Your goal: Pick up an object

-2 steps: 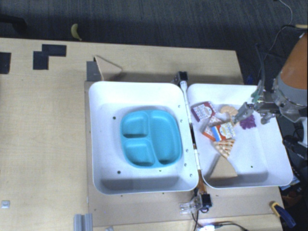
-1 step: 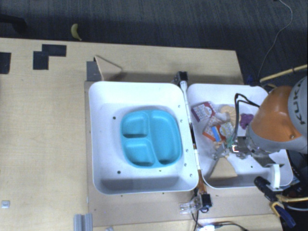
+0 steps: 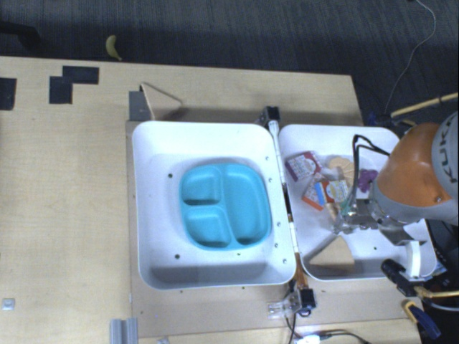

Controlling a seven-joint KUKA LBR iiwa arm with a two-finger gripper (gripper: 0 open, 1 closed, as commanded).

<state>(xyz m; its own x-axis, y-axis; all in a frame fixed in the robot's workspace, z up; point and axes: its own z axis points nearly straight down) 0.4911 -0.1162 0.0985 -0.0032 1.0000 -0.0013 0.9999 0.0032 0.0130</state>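
Several small packets (image 3: 315,181) crowd the right bin (image 3: 373,253), beside the blue tray (image 3: 224,205) next door. The gripper (image 3: 346,217) hovers at their edge, grip state impossible to tell; isolating one packet before descending looks wisest.

The arm (image 3: 423,185) is grey, with a broad, rounded orange band (image 3: 410,167) above the wrist. A thin black cable (image 3: 356,165) loops along its left side. The tool (image 3: 347,217) is small, of grey metal
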